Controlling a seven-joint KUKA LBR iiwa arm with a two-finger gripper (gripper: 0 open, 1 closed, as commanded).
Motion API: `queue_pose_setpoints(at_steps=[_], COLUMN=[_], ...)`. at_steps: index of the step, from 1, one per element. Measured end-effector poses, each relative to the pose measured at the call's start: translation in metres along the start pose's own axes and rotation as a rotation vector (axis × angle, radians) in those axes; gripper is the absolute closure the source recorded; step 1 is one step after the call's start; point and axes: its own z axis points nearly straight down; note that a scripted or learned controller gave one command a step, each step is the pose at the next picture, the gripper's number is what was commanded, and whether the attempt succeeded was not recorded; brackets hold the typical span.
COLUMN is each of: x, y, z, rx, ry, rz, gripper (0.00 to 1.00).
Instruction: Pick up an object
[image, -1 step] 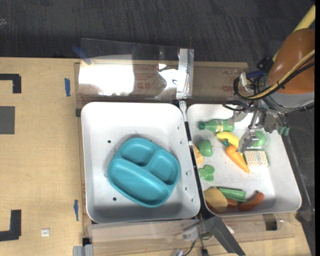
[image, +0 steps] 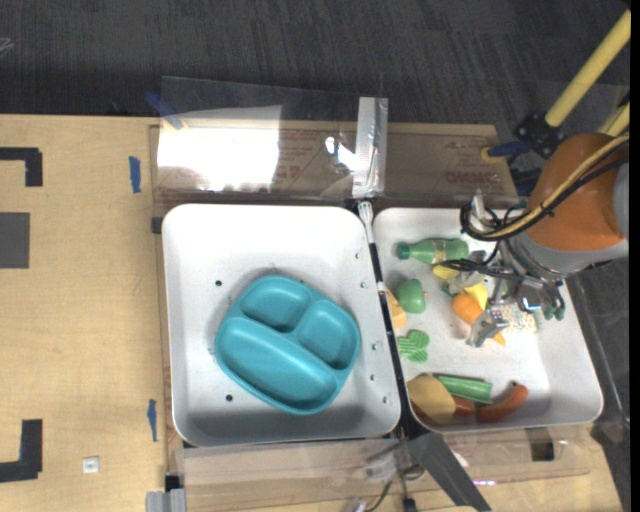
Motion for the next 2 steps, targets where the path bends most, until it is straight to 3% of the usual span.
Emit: queue_pose_setpoints(at_steps=[1, 2], x=[-0.006, -0.01], y=[0.024, 0.024], z=[0.017, 0.003], rx=[-0.003, 0.0], ry=[0.008, -0.006], rz=[0.095, 0.093], gripper=[0.0, 1.0])
